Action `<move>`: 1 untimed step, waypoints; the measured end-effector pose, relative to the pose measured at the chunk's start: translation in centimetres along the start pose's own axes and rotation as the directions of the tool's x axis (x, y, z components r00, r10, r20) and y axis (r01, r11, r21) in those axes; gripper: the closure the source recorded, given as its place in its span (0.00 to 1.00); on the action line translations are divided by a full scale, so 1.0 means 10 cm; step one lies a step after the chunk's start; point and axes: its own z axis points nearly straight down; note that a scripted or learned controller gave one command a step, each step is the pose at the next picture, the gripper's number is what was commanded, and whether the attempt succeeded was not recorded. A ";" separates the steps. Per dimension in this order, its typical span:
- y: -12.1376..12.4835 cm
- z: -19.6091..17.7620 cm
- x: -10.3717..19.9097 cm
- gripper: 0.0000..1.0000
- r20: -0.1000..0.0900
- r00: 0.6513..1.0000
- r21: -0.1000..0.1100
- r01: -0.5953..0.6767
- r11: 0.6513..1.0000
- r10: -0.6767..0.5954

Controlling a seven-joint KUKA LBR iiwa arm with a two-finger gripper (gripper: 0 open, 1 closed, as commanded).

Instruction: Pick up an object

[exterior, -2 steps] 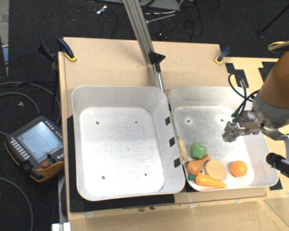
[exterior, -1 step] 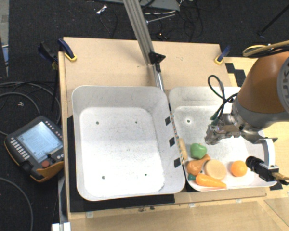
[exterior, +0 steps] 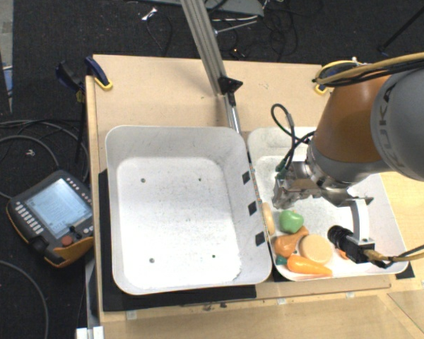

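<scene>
Wide open room across the left bin (exterior: pixel 177 210). In the right bin (exterior: pixel 381 221), crowded near-left corner: green piece (exterior: pixel 291 222), tan disc (exterior: pixel 316 248), orange lump (exterior: pixel 286 244), orange carrot shape (exterior: pixel 309 265), perhaps touching. Overhead blocked by the arm (exterior: pixel 367 133); slanted pole (exterior: pixel 205 41) along the divide.

— What's on the tabletop (exterior: pixel 162 97)?

— Two white bins side by side. The left bin (exterior: pixel 177 203) fills the middle of the frame, its floor flecked with dark dots. The right bin (exterior: pixel 385 214) sits at lower right.

— And the arm (exterior: pixel 367 133)?

— It enters from the right edge. Its gripper (exterior: pixel 288 193) is low over the right bin's left half, just above a green thing (exterior: pixel 291 222); I can't tell whether they touch.

— What else lies there?

— Toward the bottom of that bin are a brownish-orange pear shape (exterior: pixel 286 244), a pale round disc (exterior: pixel 316 248) beside it, and an orange carrot (exterior: pixel 309 265) under the disc. A pale stick (exterior: pixel 268 221) lies along the left wall.

— Off the tabletop?

— A handheld controller (exterior: pixel 53 217) with a lit screen, on the floor at left.
</scene>
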 end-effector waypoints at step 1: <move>-0.01 -0.14 0.52 1.00 0.000 1.000 -0.001 -0.001 1.000 0.001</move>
